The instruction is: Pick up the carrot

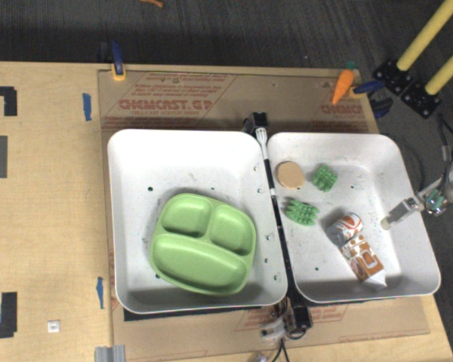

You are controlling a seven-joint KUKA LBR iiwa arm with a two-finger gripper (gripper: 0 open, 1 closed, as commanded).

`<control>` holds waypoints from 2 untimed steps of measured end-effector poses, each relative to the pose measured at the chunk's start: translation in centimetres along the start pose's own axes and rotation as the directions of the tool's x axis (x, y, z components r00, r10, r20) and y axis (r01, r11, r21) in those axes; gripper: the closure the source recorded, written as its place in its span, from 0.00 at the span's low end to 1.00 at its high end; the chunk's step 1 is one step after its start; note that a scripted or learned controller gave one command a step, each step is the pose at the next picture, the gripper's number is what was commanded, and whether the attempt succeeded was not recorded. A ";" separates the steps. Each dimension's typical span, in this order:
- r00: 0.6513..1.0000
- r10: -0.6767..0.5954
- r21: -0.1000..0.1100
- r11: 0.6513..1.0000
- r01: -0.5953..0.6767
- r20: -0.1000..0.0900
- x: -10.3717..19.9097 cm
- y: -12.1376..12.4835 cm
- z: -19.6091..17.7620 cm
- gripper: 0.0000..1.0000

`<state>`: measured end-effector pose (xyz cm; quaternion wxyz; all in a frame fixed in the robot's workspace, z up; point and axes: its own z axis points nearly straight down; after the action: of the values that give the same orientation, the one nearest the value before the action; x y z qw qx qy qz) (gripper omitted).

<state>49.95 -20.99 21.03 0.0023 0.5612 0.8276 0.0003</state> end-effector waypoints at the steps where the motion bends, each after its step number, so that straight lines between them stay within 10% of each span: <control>1: 0.914 -0.405 0.001 0.914 0.405 -0.005 -0.5 -2.3 1.6 0.00; 2: 0.995 -0.104 -0.001 0.995 0.104 0.001 -0.6 -2.3 7.9 0.00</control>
<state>48.08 -22.44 13.12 0.0031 0.5173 0.8558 0.0003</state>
